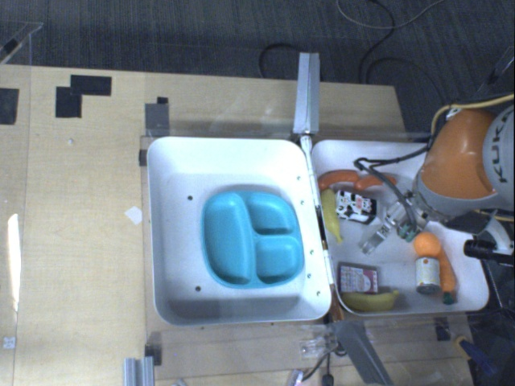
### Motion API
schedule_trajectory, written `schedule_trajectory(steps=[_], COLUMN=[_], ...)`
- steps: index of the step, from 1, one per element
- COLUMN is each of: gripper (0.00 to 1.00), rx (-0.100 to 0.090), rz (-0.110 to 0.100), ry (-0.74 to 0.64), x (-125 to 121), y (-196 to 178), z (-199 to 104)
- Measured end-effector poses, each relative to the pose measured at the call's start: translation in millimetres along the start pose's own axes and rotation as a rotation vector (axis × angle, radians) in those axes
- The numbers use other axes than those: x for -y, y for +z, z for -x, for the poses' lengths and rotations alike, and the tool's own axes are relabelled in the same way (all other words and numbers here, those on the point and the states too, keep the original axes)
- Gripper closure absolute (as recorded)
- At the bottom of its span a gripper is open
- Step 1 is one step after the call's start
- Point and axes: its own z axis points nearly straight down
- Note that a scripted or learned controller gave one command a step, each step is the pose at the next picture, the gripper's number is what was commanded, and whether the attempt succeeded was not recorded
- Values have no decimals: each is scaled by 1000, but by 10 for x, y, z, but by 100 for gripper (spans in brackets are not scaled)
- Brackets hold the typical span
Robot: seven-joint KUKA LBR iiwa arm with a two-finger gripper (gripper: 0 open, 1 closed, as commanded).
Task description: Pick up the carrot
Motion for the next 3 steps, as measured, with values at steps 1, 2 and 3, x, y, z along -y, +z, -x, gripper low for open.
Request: schedule_trajectory(steps=[1,2,3], gripper=[0,100,100], rx=[-2,-3,4], rz=[-2,2,2], ry=[141,140,275], x=[840,811,175], y=[4,-81,-17], z=[167,175,-270])
